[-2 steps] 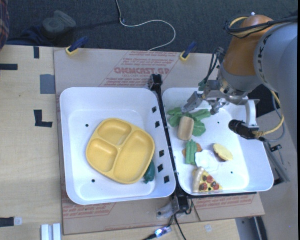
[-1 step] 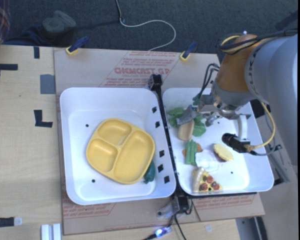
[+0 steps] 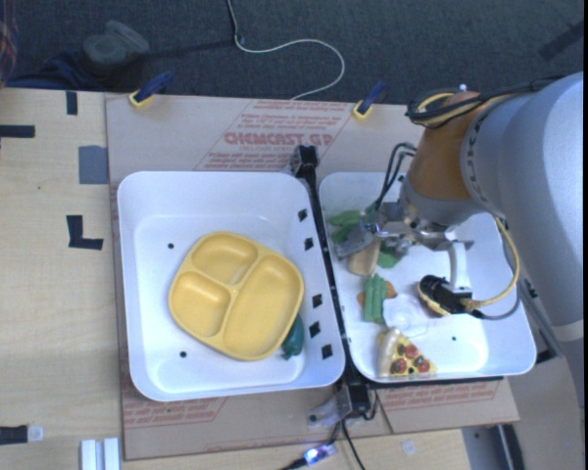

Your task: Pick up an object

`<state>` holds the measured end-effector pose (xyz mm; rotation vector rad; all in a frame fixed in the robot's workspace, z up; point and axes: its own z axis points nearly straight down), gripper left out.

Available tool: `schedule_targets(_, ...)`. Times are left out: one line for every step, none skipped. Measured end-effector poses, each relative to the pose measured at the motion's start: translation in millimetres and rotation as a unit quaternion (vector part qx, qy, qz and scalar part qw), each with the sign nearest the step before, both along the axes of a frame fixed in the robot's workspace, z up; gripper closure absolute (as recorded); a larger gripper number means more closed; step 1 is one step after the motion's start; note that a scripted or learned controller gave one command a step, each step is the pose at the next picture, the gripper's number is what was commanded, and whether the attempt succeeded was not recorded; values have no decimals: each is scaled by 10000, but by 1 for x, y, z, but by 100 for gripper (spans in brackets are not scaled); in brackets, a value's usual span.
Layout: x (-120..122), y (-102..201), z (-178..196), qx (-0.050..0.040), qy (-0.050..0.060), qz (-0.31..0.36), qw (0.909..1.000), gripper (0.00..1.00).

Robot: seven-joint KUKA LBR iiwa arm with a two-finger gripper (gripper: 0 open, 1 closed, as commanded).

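Note:
My gripper is low over the left part of the right bin, the arm reaching in from the right. A tan, wedge-shaped piece lies right at its tip, and I cannot tell whether it is held. A green leafy piece lies just behind the gripper. In front of it sits a green ridged piece, and a toy pizza slice rests near the bin's front wall.
The left bin holds a yellow divided plate with a small teal object against its near right edge. A black divider runs between the bins. Cardboard lies under both.

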<state>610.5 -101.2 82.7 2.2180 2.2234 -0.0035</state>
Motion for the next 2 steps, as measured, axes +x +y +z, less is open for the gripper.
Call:
schedule_targets(1, 0, 14, -4, -21, 1, 10000, 100)
schedule_targets(10, -2, 69, 10, -19, -5, 10000, 100)
